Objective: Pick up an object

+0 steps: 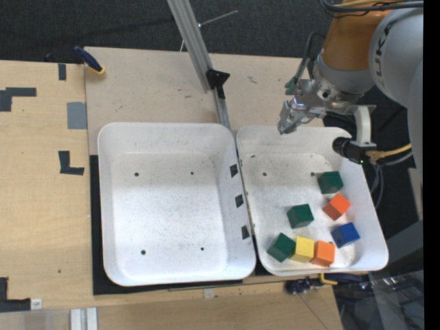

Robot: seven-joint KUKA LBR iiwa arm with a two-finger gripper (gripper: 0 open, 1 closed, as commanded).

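The right bin holds several small cubes. A dark green one lies near the right wall, with an orange one below it and a blue one lower still. Another green cube sits mid-bin. Along the near edge a green cube, a yellow cube and an orange cube lie in a row. My gripper hangs above the bin's far rim, well away from all the cubes, and nothing shows between its fingers.
The left bin lies beside the right one. A slanted metal bar runs from the top down to the gap between the bins. A blue and yellow tool lies on the bench at far left.
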